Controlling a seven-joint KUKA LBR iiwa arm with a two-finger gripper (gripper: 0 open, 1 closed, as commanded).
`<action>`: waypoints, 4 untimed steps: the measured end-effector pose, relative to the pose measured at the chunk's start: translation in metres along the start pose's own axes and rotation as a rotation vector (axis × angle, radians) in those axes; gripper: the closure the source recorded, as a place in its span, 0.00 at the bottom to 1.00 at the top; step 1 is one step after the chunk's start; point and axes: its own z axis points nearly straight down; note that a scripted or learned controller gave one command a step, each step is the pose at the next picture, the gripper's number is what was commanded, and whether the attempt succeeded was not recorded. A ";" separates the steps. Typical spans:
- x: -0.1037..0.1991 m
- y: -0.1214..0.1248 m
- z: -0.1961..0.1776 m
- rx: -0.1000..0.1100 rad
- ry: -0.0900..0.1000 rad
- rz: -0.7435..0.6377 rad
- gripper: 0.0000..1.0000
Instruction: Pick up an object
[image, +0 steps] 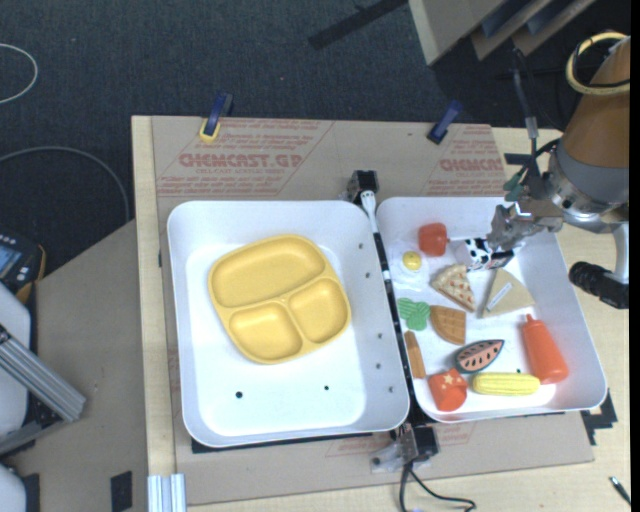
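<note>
Arm: I lose it past the right edge, so I see only the orange band and wrist.
Gripper: too small and cluttered for me to read how the fingers stand.
Black-and-white object: partly under the gripper; I can't tell what it is or whether it's being touched.
Dark handle-like part: runs off the right edge.
Grey device: cut by the left edge.
</note>
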 end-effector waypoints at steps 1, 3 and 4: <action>0.059 0.020 0.007 0.001 0.001 -0.005 1.00; 0.080 0.023 -0.007 0.001 0.001 -0.001 1.00; 0.068 0.023 -0.007 0.002 0.000 0.002 1.00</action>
